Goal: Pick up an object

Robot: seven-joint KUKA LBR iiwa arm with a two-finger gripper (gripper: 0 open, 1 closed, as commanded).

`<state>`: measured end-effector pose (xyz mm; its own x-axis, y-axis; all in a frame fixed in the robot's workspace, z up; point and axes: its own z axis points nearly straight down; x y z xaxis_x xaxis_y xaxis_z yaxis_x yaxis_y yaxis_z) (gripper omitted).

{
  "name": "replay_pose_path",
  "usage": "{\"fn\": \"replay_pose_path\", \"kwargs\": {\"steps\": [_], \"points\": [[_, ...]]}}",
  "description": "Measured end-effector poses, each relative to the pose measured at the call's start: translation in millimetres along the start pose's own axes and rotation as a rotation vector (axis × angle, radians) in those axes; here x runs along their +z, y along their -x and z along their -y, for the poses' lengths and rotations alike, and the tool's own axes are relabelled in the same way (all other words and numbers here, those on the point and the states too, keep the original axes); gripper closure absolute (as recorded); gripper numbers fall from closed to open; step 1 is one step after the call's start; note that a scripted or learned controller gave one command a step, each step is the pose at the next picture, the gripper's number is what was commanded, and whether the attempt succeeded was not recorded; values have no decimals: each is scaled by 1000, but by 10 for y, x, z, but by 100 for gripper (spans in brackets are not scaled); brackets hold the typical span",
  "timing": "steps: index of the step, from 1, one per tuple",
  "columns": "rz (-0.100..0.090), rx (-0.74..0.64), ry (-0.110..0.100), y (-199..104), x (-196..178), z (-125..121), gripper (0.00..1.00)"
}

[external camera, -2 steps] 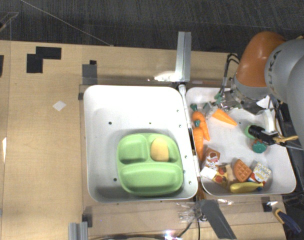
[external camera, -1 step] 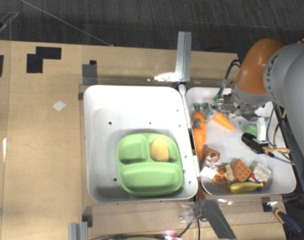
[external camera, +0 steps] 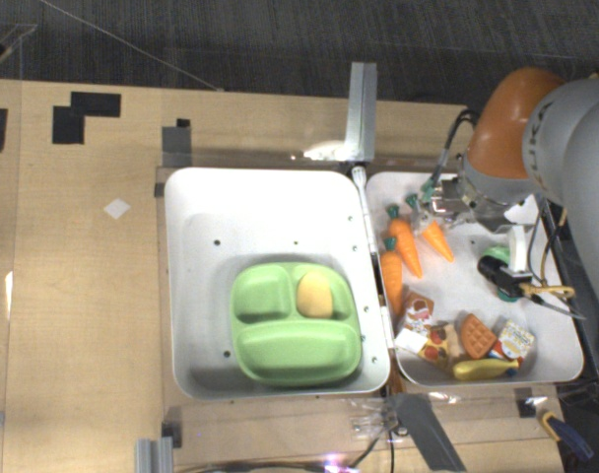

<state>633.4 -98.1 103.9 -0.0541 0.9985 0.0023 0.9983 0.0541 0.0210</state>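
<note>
Orange toy carrot (external camera: 437,240) lies in the far part of the right bin (external camera: 561,363), just below the claw (external camera: 439,203), its long body slanting toward the near right; I cannot tell the claw's state.

A robotics laboratory test bench is indicated; a light wooden bench top (external camera: 73,294) is fitted with two shallow white bins, the left bin (external camera: 196,264) and the right bin (external camera: 565,348), held side by side by metal brackets (external camera: 362,111); black square markers (external camera: 86,116) are fixed to the bench surface; a grey industrial arm (external camera: 575,156) with an orange band (external camera: 511,116) and exposed cabling is mounted at the right; toy food, such as plastic carrots (external camera: 406,246) and a green divided plate (external camera: 295,323), is supplied as test objects rather than real goods; dark carpet (external camera: 231,18) is laid beyond the bench.
</note>
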Motion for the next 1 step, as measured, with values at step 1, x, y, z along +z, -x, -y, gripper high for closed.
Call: {"fn": "replay_pose_path", "kwargs": {"steps": [1], "points": [[1,2,-17,-1015,-812,-433,100]]}}
